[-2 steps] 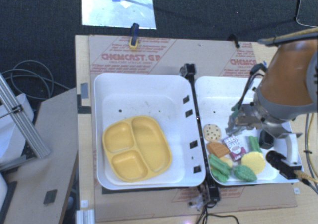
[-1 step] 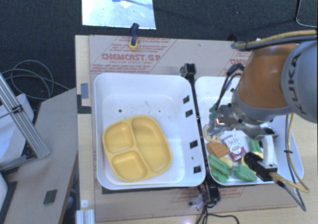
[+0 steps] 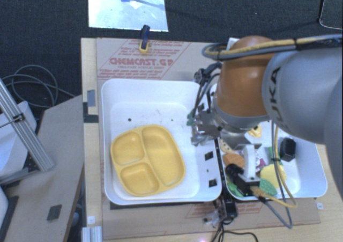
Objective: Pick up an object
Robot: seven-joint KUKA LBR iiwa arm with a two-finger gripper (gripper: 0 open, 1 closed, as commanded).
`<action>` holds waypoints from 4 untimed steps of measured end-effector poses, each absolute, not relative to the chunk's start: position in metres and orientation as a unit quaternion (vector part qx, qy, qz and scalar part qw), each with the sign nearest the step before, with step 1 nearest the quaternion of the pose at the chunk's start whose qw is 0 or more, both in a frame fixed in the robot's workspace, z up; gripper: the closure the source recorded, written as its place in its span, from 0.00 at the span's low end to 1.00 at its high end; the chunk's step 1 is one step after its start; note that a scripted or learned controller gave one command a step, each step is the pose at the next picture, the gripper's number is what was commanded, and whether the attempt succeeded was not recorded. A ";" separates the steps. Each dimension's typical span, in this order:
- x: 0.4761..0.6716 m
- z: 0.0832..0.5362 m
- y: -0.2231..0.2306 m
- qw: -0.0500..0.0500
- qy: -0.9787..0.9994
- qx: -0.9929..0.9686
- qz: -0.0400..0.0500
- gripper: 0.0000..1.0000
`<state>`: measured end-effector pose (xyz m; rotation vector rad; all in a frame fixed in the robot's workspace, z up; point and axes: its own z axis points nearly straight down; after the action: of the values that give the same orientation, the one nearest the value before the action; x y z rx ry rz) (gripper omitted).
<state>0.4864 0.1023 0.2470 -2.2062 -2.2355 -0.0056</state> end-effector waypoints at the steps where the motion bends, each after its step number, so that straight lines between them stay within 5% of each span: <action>1: 0.486 0.254 0.132 0.000 -0.710 -0.704 -0.001 1.00; 2: 0.564 0.249 0.095 -0.003 -0.707 -0.707 -0.002 1.00; 3: 0.496 0.242 0.149 0.002 -0.710 -0.704 0.001 1.00; 4: 0.517 0.265 0.061 -0.003 -0.704 -0.710 -0.001 1.00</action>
<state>0.5167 0.0612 0.2646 -2.2335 -2.2169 -0.0020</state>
